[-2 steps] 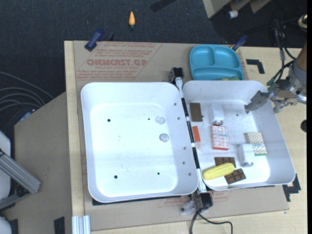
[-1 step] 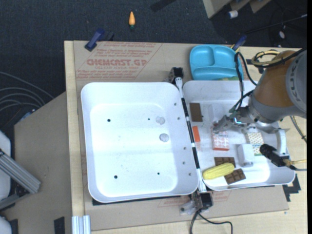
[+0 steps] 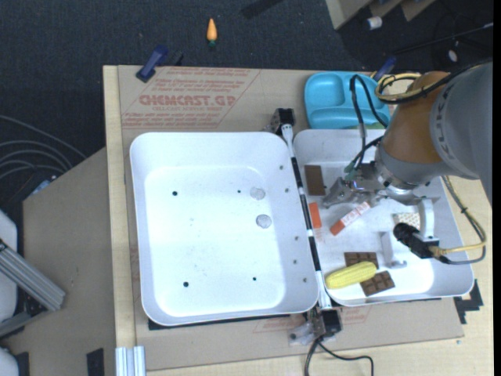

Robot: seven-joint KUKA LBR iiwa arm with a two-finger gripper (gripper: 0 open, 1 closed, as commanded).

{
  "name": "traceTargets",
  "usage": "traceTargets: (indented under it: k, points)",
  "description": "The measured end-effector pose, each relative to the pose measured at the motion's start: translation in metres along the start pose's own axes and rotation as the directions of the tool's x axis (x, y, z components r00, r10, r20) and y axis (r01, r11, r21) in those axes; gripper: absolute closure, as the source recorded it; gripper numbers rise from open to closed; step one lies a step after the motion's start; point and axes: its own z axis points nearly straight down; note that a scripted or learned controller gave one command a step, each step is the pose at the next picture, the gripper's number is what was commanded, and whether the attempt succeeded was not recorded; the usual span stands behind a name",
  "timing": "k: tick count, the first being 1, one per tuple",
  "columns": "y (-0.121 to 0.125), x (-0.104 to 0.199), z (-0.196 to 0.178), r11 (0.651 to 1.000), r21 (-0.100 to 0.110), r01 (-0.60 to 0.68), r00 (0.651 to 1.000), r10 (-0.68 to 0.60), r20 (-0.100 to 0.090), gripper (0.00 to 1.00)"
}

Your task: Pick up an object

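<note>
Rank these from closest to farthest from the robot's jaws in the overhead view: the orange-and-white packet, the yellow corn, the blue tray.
Measured from the gripper over the right bin:
1. Orange-and-white packet, just below it in the same bin.
2. Yellow corn, at that bin's near edge.
3. Blue tray, outside the bin, at the bench's far side.

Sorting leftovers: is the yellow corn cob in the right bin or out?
In: the corn cob lies inside the right bin, near its front edge.

You get bright, even overhead light that washes the left bin (image 3: 211, 225) near-white with soft shadows under its rim, while the dark floor beyond it looks grainy.
</note>
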Motion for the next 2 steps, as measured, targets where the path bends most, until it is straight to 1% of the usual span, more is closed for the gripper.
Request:
traceTargets:
  k: [1, 2]
  points:
    - [0.0003, -0.0002, -0.0099, 1.0, -0.001, -0.001, 1.0, 0.001, 0.0, 1.0]
    - [0.0001, -0.0002, -0.0097, 1.0, -0.001, -0.001, 1.0, 0.001, 0.0, 0.0]
